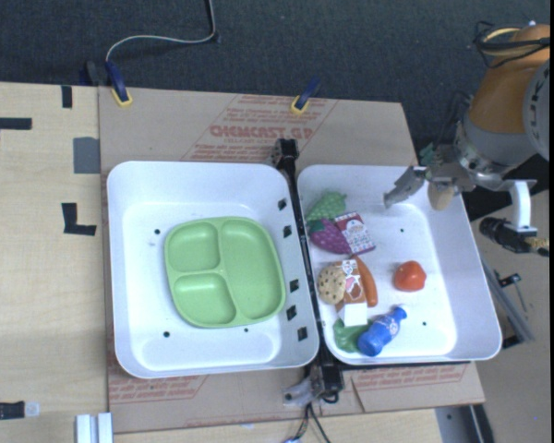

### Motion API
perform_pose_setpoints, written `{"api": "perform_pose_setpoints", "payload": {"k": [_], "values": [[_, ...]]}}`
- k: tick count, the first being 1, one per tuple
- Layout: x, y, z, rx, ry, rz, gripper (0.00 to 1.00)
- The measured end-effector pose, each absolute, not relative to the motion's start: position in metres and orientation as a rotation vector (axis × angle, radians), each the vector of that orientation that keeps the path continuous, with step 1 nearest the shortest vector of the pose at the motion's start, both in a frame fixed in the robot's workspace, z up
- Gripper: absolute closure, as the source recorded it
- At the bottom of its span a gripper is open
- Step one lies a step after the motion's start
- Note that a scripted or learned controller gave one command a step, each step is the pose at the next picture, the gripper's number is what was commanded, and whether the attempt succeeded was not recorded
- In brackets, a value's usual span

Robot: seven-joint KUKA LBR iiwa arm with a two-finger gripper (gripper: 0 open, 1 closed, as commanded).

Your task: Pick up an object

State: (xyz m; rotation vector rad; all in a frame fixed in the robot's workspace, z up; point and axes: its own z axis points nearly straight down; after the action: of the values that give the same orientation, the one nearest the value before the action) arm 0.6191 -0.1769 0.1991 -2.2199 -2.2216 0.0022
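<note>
One green tray [225, 272], one tomato [408, 275], one blue bottle [380, 331].

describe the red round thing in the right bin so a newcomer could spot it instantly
Start at the right white bin, the one without the green plate. The tomato lies alone on bare floor near the bin's right side. It is plain red and round, apart from the toy cluster along the divider.

Grey arm [499, 146] with a glossy orange band [508, 86] and a pale wrist piece above its dark jaws
</note>
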Motion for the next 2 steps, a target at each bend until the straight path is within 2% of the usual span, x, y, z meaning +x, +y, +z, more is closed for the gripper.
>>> {"api": "perform_pose_setpoints", "payload": {"k": [1, 2], "values": [[0.558, -0.12, 0.086, -2.22, -2.223, -0.002, 0.0], [0.532, -0.098, 0.086, -2.225, -2.226, -0.004, 0.0]]}}
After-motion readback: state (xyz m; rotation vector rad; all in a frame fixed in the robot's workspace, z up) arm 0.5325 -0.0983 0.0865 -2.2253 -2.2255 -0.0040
